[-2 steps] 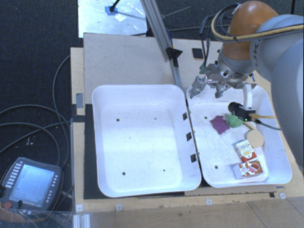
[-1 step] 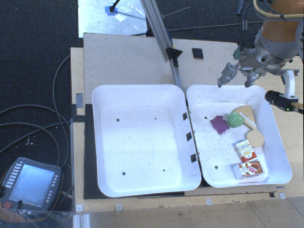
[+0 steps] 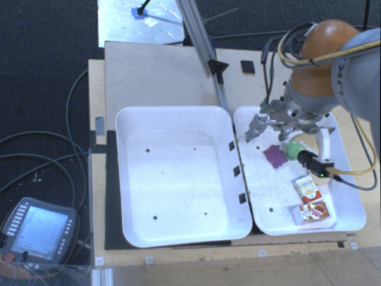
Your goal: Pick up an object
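Observation:
My gripper (image 3: 269, 133) hangs over the back of the right bin (image 3: 351, 216), under the orange band of the arm. Its fingers stand open and spread, with nothing between them. A small purple piece (image 3: 275, 156) lies on the bin floor just in front of the gripper. A green round object (image 3: 293, 151) sits right beside it, partly under the wrist. Nearer the front right lie a red and white packet (image 3: 305, 186) and a second red and white packet (image 3: 312, 211).
The left bin (image 3: 128, 159) stands beside the right one, the two sharing a middle rim with black clips. A slanted metal pole (image 3: 199, 31) rises behind the bins. A yellow cable (image 3: 351, 174) trails from the wrist over the right bin. A teach pendant (image 3: 36, 228) lies at bottom left.

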